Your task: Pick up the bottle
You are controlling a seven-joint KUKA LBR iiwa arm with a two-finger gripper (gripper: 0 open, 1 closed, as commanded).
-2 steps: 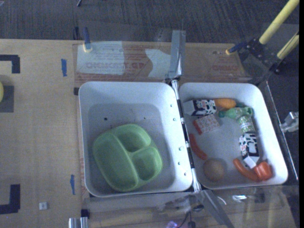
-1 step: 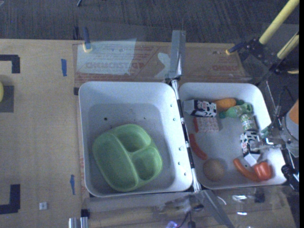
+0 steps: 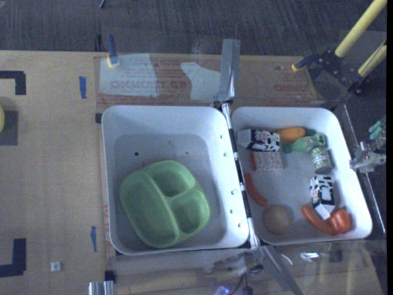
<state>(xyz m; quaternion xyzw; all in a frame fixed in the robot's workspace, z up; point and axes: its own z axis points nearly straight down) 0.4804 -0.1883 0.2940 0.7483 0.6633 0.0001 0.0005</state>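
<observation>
The bottle (image 3: 306,144) is small and green. It lies on its side in the right bin (image 3: 344,134), near the far wall, with its cap end pointing right. An orange carrot (image 3: 290,133) touches it on the far side. A small labelled can (image 3: 320,159) lies just to its near right.
The right bin also holds two cow-patterned cartons (image 3: 259,140) (image 3: 323,191), a pink box (image 3: 268,161), a red chili (image 3: 255,190), a brown round fruit (image 3: 276,218), another carrot (image 3: 314,217) and an orange pepper (image 3: 340,221). A green divided plate (image 3: 164,203) lies in the left bin (image 3: 123,134).
</observation>
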